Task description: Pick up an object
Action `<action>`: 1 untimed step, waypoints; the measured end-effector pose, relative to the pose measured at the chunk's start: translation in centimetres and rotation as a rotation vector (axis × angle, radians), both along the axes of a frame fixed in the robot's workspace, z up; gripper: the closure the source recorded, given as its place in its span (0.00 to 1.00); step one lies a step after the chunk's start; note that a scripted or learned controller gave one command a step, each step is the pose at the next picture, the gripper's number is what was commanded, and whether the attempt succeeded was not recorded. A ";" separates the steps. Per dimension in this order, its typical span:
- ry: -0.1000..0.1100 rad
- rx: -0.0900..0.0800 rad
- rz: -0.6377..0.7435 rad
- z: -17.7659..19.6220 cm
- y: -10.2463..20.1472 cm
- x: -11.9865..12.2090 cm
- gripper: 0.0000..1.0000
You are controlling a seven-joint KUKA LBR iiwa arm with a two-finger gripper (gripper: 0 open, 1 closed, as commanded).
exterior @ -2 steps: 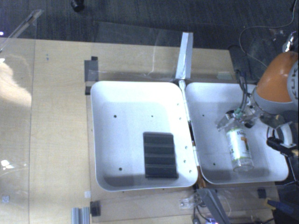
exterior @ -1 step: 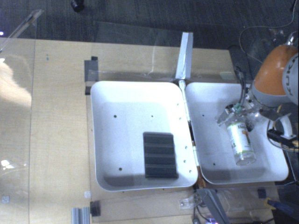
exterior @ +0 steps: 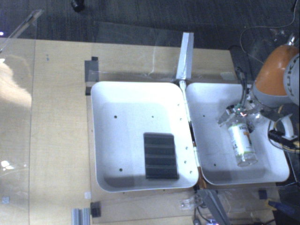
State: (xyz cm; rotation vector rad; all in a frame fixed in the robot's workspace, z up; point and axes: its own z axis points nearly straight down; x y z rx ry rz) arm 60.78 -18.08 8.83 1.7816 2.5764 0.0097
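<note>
Two white bins side by side on the table point(exterior: 56, 139), meeting at a narrow seam in the middle. In the left bin point(exterior: 108, 125), a black ribbed block point(exterior: 161, 156), lying flat near the bin's front edge and toward its right wall, well apart from everything else. In the right bin point(exterior: 206, 125), a bottle point(exterior: 242, 144) on its side, pale with a green and white label, its clear bottom end toward the front right corner of the bin and its top end toward the arm. Arm point(exterior: 279, 76) coming in over the right edge of the table, grey with the orange band, low over the right bin's far right part. Hand point(exterior: 238, 114) right at the top end of the bottle, seemingly touching it; fingers too small and too mixed with shiny parts to judge, so cannot tell whether apart or together, and cannot tell whether anything is clamped. Bottle resting on the bin floor. Nothing lying between hand and bottle; right wall of the bin close beside the bottle. Behind the bins, a grey upright post point(exterior: 185, 55) at the seam. Dark cables point(exterior: 281, 139) near the right edge of the table, just beside the right bin. Small black bracket point(exterior: 92, 71) at the left bin's far left corner.
</note>
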 end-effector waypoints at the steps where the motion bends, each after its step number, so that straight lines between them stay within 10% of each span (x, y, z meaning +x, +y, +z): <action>1: 0.002 -0.001 0.051 0.0 0.0 1.5 0.00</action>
